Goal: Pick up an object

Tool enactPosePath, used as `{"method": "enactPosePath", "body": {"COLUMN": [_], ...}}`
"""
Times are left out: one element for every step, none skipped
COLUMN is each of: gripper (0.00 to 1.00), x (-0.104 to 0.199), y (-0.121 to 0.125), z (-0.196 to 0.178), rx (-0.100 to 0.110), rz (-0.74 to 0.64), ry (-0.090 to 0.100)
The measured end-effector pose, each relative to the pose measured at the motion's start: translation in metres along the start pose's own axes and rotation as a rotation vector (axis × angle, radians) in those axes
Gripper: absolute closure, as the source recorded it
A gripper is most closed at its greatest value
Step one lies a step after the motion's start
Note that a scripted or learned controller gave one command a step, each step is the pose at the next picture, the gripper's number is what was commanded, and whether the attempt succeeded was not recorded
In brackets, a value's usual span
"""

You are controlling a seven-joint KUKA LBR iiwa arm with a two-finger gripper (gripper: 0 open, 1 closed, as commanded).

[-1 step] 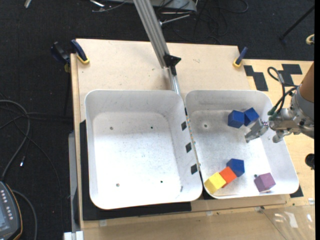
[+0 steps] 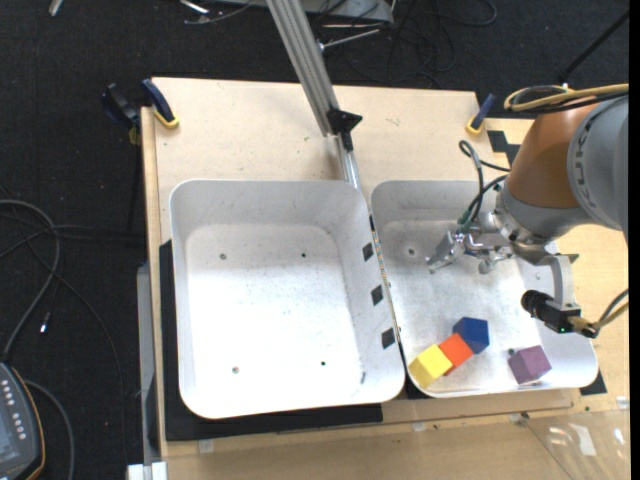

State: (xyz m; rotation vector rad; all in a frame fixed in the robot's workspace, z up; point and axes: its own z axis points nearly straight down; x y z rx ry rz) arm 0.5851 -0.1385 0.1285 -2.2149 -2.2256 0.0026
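Metal gripper (image 2: 447, 253) hangs above the blocks (image 2: 455, 350), carrying nothing; whether it is released is unclear.

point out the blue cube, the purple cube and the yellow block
blue cube (image 2: 472, 332), camera view, top face
purple cube (image 2: 529, 363), camera view, top face
yellow block (image 2: 431, 364), camera view, top face

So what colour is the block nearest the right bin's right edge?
Purple block, seen in the camera view, lying apart from the other three.
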Motion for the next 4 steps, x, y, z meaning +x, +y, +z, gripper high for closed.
{"method": "enactPosePath", "body": {"gripper": [0.0, 0.0, 0.0, 1.0], "x": [-0.055, -0.018, 0.005, 0.004], "y": [0.045, 0.037, 0.096, 0.094], "z": [0.035, 0.033, 0.032, 0.022], "rx": [-0.002, -0.002, -0.008, -0.005], "rz": [0.007, 0.0, -0.001, -0.001], "ry": [-0.002, 0.001, -0.002, -0.003]}}
